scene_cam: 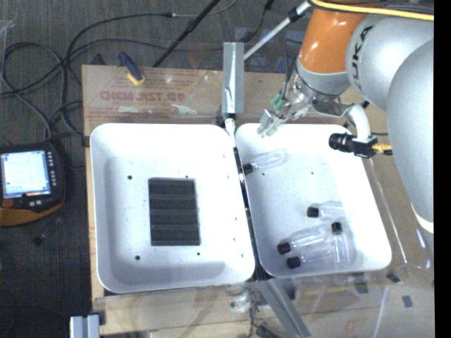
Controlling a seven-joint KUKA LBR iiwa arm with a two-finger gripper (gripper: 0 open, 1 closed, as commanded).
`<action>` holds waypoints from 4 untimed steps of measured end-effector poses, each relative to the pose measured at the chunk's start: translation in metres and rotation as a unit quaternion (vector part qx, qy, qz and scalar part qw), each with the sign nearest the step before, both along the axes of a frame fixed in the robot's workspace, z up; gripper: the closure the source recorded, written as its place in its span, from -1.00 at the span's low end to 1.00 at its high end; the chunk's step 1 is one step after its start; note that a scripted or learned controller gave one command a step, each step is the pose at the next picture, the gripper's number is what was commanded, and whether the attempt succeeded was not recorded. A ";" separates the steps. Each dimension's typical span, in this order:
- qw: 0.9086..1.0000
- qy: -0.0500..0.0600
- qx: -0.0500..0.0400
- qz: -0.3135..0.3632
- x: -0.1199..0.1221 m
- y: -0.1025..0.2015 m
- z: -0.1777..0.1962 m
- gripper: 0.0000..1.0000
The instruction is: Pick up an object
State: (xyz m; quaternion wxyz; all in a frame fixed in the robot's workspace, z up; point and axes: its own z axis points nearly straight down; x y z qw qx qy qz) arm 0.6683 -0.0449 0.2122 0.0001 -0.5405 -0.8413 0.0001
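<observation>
My gripper (270, 123) hangs over the far left corner of the right bin (366, 189), under the orange wrist band. A clear bottle (270, 162) lies just below it on the bin floor, apart from it. Several clear bottles with black caps (317, 245) lie clustered in the near right part of that bin, and one smaller bottle (323, 210) sits just above them. A black ridged block (173, 211) lies flat in the middle of the left bin (106, 189).
The grey arm covers the upper right of the view. A metal post (232, 79) stands behind the seam between the bins. A blue-handled tool (131, 67) lies on the board behind the left bin. A handheld pendant (28, 182) sits far left.
</observation>
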 end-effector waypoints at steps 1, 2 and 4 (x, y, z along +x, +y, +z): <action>1.000 0.000 0.000 0.000 0.000 0.000 0.009 1.00; 1.000 -0.001 -0.001 0.000 0.001 0.000 0.018 1.00; 1.000 -0.001 -0.001 0.000 0.001 0.000 0.027 -1.00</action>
